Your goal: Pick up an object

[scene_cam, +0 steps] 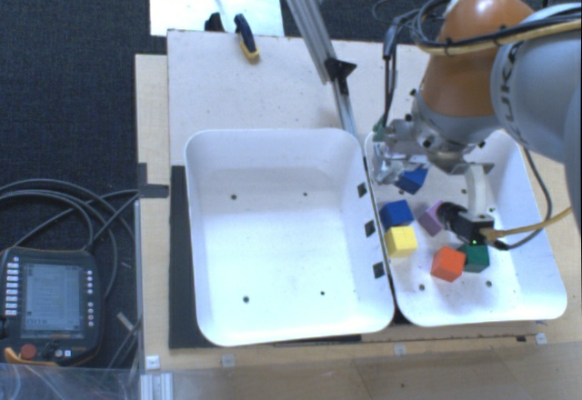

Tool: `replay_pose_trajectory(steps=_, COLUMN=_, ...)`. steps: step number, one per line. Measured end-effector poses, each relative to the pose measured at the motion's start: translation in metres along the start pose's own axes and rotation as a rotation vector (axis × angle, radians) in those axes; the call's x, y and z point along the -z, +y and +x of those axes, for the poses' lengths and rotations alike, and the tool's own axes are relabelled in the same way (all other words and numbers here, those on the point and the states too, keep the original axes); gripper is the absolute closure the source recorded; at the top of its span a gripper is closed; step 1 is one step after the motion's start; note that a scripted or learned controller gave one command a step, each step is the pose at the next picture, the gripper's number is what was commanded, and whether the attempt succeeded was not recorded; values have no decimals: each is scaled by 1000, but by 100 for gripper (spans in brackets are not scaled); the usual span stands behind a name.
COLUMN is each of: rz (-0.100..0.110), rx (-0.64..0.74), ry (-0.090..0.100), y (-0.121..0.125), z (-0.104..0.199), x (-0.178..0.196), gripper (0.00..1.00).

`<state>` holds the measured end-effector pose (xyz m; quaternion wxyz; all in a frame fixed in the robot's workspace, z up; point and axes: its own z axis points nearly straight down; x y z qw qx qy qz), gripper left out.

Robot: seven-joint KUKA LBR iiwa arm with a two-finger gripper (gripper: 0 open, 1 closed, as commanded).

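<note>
My gripper (393,167) hangs over the back left part of the right bin (536,298), under the orange band of the arm. A small dark blue block (413,178) lies tilted right against the gripper's lower right side; whether it is gripped I cannot make out. In front of it on the bin floor lie a blue cube (396,213), a yellow cube (401,240), a purple block (430,218), an orange-red cube (447,264) and a green block (475,256).
The left bin (209,207) adjoins the right one along a shared rim (373,235). A slanted metal bar (309,16) crosses the back of the bench. A teach pendant (50,303) with cables lies on the floor at left. A yellow cable (518,235) loops over the right bin.
</note>
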<state>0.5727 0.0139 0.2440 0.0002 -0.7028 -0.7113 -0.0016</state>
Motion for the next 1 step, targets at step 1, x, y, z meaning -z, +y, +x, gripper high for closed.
replay_pose_trajectory(steps=1, rz=0, rx=0, ry=0, y=0, z=58, x=10, gripper=100)
